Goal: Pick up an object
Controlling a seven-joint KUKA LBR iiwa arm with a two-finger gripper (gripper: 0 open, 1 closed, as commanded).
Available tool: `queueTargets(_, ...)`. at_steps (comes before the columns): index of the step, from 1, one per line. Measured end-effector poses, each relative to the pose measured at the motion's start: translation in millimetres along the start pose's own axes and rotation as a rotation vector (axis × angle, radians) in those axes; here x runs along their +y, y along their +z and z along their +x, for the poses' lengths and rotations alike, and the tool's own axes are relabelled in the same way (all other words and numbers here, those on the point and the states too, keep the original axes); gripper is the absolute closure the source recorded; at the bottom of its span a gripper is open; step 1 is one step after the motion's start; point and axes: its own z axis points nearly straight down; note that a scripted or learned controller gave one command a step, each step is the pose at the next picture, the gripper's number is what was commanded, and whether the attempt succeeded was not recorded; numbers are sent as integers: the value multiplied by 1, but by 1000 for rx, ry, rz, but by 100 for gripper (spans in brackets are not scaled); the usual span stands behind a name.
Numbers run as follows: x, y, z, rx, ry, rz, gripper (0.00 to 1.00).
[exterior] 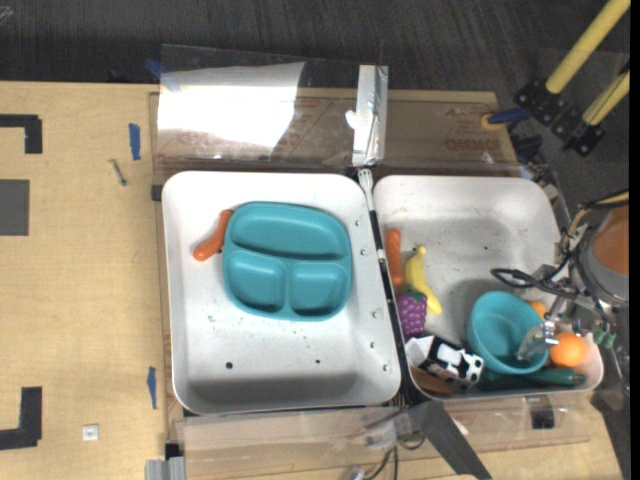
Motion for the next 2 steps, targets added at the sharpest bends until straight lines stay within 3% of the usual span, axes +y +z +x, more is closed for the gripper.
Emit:
queueTargets(1,3,-18,-13,-42,0,0,100)
queueTargets(2,41,-17,-63,12,263,0,100)
